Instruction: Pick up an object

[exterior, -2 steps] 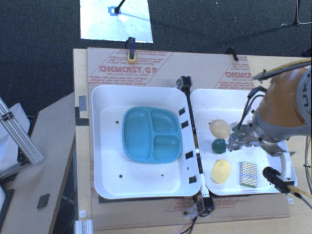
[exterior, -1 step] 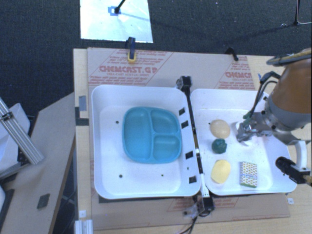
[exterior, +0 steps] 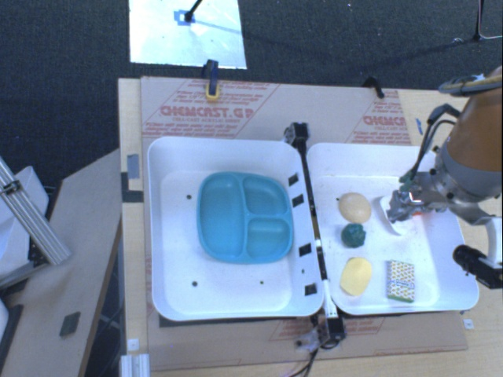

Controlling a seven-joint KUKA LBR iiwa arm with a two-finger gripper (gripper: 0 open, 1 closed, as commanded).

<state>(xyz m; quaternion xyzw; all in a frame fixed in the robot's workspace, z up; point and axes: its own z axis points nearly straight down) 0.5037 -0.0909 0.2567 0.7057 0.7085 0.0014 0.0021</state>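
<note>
The right bin (exterior: 440,293) holds a beige egg-shaped object (exterior: 355,207), a dark teal ball (exterior: 354,235), a yellow rounded object (exterior: 356,276) and a small patterned green-and-white block (exterior: 401,280). My gripper (exterior: 399,205) hangs low over the bin's middle, just right of the beige object and above the patterned block. A small white shape (exterior: 390,212) lies right at its tip; what it is stays unclear. The grey arm with its orange band (exterior: 481,136) comes in from the right.
The left bin (exterior: 169,210) carries a blue divided plate (exterior: 244,216). A black clip-studded divider (exterior: 306,210) runs between the bins. Cardboard (exterior: 236,108) lies under both bins. A metal rail (exterior: 31,218) sits at the far left.
</note>
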